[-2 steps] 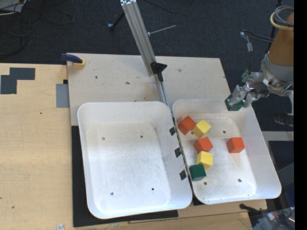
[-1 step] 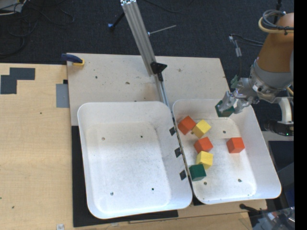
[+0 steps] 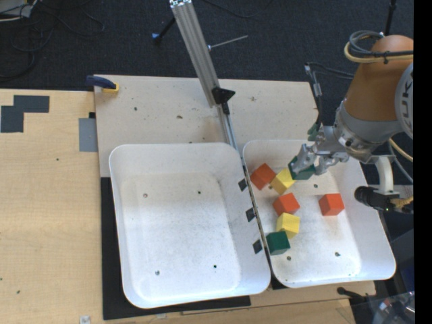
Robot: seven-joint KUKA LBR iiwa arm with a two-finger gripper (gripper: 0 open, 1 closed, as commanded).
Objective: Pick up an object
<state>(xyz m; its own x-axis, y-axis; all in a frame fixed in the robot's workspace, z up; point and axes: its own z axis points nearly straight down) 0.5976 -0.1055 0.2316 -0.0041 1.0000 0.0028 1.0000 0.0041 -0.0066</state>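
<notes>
Blocks (image 3: 286, 204) scattered in right bin (image 3: 358, 262); pincer (image 3: 302, 168) over them, grip state indiscernible; worktop (image 3: 47, 201) pale wood, floor (image 3: 81, 32) dark.

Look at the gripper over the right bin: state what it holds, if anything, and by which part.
It cannot be told. The gripper sits beside a yellow block in the right bin, with something dark green at its tip, but no clear grasp shows.

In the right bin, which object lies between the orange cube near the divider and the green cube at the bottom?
In the camera view, between the orange cube and the green cube lie a yellow block, another orange cube and a second yellow cube.
</notes>
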